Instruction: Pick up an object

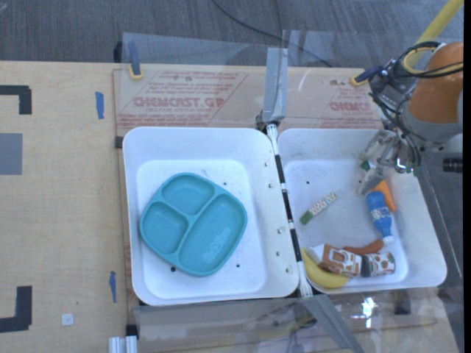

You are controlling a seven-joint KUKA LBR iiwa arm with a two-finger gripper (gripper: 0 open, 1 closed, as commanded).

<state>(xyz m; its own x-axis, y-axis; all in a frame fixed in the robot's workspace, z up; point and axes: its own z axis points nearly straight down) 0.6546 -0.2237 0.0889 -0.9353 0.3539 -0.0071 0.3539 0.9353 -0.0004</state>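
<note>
Landmark: the divider (278,190) between the two bins.

Nearest, right of the divider at the right bin's (430,267) front edge, lay a banana (321,273), touching a brown-and-white tube (360,262) just beyond it. Farther back and well right of the divider sat a blue bottle (381,217) with an orange cap, slanted. Just right of the divider, mid-bin, lay a small stick pack (319,207).

Left of the divider, the left bin (136,197) held one teal divided plate (193,223), flat, nothing on it.

Farthest, far right of the divider, the gripper (377,169) hung over the right bin's back part, just above the bottle's cap end. Fingers looked spread, nothing between them.

Step, as judged: approach, no grasp yet. Likely target was the bottle. Next move would call for lowering straight onto it, fingers straddling its narrow width, then closing. Risk: the slanted bottle rolling aside.
</note>
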